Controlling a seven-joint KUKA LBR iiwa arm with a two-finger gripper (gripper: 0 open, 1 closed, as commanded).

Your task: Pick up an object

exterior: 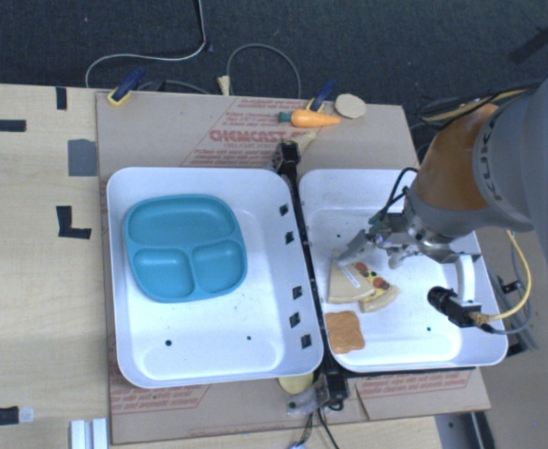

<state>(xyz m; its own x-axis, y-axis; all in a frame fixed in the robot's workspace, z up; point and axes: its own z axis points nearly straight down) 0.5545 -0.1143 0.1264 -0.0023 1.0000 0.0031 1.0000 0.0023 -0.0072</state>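
Note:
In the right bin (442,349) lie a toy pizza slice (361,285) and, nearer the front edge, a brown toast square (345,331). My gripper (375,253) hangs just above the far end of the pizza slice, open. One finger (354,248) points left and the other sits to the right. Nothing is held between them. The grey arm with its orange band (461,162) reaches in from the right and covers the bin's right half.
A blue divided plate (185,247) sits in the left bin (143,358). Behind the bins, on the cardboard, lie a toy carrot (313,118) and a beige disc (351,107). A black divider (297,251) runs between the bins. Cables trail at the right.

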